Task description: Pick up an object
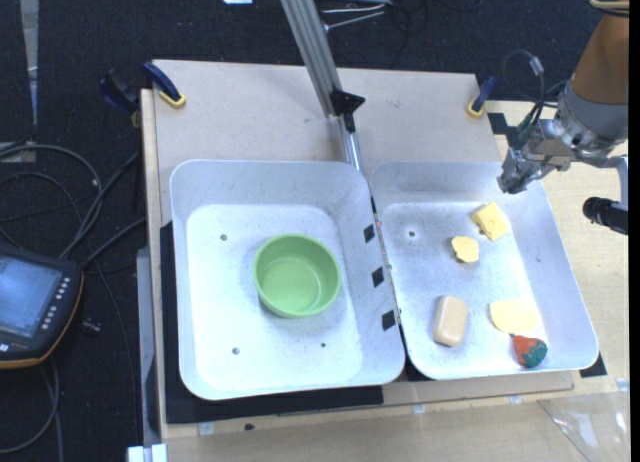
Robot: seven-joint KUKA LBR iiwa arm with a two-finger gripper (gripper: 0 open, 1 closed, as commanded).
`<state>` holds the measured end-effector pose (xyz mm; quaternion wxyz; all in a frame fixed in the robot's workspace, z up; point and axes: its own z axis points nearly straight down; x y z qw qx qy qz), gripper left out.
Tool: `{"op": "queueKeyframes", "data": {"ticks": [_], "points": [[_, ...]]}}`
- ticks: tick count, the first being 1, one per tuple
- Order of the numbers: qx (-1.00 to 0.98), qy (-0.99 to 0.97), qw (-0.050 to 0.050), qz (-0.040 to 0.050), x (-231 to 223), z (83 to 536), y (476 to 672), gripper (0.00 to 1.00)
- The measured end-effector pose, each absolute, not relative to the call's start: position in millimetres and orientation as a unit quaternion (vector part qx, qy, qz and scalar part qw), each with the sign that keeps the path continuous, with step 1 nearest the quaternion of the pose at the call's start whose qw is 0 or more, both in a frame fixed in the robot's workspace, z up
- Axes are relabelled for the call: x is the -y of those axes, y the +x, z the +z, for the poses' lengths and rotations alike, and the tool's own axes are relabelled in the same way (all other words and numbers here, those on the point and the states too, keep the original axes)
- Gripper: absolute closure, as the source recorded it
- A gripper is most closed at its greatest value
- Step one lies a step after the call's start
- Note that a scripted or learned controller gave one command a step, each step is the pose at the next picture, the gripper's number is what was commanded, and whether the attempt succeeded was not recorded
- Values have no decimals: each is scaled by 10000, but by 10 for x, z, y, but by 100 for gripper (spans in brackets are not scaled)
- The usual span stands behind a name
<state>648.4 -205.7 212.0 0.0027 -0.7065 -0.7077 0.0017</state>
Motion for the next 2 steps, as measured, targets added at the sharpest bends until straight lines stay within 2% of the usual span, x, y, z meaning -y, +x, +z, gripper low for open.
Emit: {"op": "queueKeyframes", "data": {"ticks": [1, 2], "points": [[7077, -7065, 27, 17, 2057, 2120, 6484, 0], [7077, -7065, 44, 27, 2054, 1635, 6424, 0]]}}
